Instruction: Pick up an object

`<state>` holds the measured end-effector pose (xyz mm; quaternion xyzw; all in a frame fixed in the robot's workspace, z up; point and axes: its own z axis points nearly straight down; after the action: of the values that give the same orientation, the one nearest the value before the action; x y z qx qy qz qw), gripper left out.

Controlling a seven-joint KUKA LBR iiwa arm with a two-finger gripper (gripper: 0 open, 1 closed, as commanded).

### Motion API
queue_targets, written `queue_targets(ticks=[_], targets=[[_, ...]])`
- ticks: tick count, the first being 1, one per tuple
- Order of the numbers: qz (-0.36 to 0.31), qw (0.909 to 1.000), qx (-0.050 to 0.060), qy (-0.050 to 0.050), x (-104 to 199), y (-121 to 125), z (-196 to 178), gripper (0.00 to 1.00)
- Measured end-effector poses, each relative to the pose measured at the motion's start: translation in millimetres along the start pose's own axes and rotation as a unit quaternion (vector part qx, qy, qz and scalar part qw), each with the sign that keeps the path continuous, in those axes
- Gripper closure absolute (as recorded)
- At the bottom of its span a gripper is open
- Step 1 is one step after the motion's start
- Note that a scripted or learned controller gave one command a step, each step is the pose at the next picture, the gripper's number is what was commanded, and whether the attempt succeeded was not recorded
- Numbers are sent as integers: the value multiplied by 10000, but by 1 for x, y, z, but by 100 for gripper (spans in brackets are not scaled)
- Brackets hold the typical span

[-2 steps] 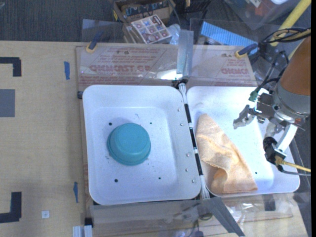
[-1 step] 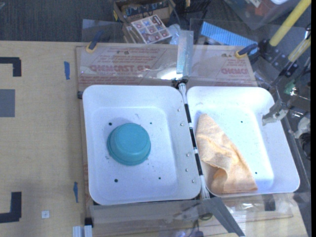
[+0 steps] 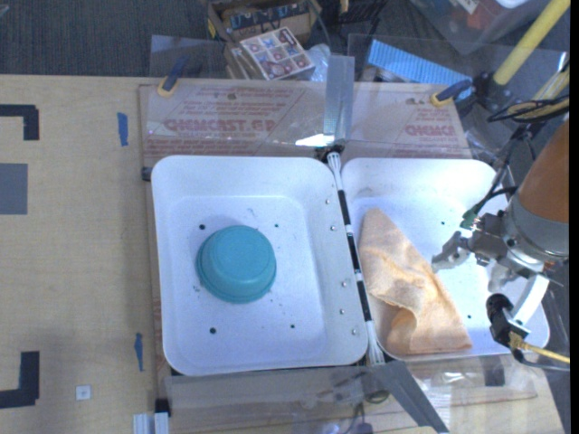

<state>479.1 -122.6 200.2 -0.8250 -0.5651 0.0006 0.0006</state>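
Two shallow white bins sit side by side on the tabletop (image 3: 72,242), their inner rims touching along a dark seam. The jaws (image 3: 466,247) hang over the right bin (image 3: 425,183), at its right-hand side, below the grey wrist and the orange band of the arm (image 3: 547,188). One pale finger (image 3: 450,253) points left toward the bin's middle; how far the jaws stand apart cannot be told from this slant, and nothing shows between them. Just to the left of the jaws and a little nearer the camera lies a crumpled orange-tan cloth (image 3: 412,287), the sole thing in the right bin; it stretches from near the seam down to the bin's near edge, where one corner folds over on itself. The cloth's right edge lies close under the finger, though whether they touch is not clear. Well to the left of the jaws, across the seam, the left bin (image 3: 181,188) holds a teal bowl (image 3: 237,262), turned upside down and resting near the middle of the bin floor, apart from every wall. Beyond both bins, farther from the camera than the jaws, a clear plastic sheet (image 3: 235,120) with reddish lettering lies flat along the tabletop.
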Motion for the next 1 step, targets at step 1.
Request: queue_targets(ticks=[1], targets=[[-544, 9985, -65, 13, 9, 36, 111, 0]])
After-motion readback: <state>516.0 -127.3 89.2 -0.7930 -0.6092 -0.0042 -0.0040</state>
